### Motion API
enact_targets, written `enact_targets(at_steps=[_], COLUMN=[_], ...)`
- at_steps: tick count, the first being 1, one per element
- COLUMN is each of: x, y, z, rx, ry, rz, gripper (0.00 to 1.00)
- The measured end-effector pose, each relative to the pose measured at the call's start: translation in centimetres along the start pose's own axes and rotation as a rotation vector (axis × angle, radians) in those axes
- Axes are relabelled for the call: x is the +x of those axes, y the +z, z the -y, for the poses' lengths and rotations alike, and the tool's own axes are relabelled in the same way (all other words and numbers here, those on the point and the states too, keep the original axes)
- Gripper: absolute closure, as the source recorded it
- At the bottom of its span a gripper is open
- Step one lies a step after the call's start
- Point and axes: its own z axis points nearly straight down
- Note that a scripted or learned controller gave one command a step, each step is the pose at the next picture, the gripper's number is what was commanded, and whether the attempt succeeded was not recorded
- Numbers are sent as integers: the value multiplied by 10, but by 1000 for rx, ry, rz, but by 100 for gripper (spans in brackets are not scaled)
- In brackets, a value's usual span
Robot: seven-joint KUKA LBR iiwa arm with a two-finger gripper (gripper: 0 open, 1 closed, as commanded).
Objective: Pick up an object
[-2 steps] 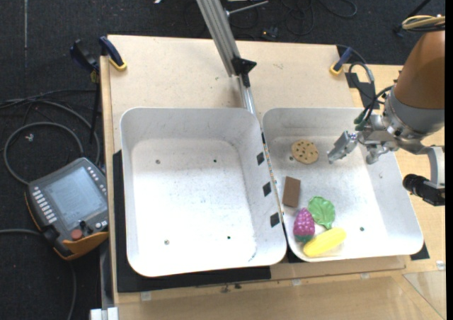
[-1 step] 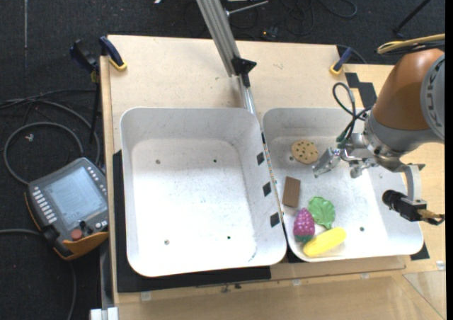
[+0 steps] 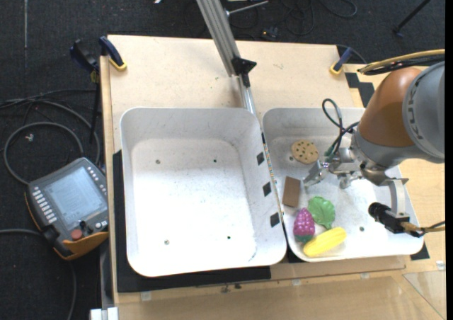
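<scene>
Bins, toys and arm over the right bin

Right bin (image 3: pixel 283 127) holds five small toys. A round cookie (image 3: pixel 305 151) with dark dots lies near the middle. Below it, close to the left wall, is a flat brown block (image 3: pixel 291 192). Further down lie purple grapes (image 3: pixel 304 224) with a bumpy surface, a green leafy piece (image 3: pixel 322 210) touching them, and a smooth yellow corn (image 3: pixel 325 241) just beside both. Left bin (image 3: pixel 191 191) is shallow, white, with rounded corners.

Gripper (image 3: pixel 327 173) hangs above the right bin, between the cookie and the green piece, with nothing between its fingers; how wide the jaws stand cannot be told. The grey arm (image 3: pixel 407 117) covers part of this bin. A metal pole (image 3: pixel 216 18) slants over the bench (image 3: pixel 177 71). A pendant (image 3: pixel 67 202) lies on the floor at left.
</scene>
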Motion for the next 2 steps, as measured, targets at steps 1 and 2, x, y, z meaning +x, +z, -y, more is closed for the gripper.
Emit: enact_targets(at_steps=[1, 2], x=[-1, -7], y=[-14, -58], z=[-2, -2], rx=[-7, -11], ry=[0, 1], rz=[2, 3], gripper=[100, 100])
